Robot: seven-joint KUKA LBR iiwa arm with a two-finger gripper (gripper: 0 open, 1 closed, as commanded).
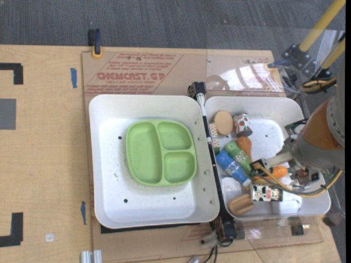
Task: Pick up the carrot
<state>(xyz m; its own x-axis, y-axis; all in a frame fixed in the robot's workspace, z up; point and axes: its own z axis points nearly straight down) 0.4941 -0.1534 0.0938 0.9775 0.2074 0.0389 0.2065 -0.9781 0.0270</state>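
In the right bin, a small bright orange piece, probably the carrot, lies right at the tip of my gripper. The gripper is low over the bin's right half, and the grey arm with its orange band comes in from the right. The wrist hides most of the orange piece, so I cannot tell whether it is held or just lying beside the gripper. A duller orange-brown rounded thing lies further left, by a green bottle.
The right bin also holds a beige egg shape, a small can, a blue bottle, a white cup, a cow-patterned box and a tan bread-like piece. A green divided plate sits in the left bin.
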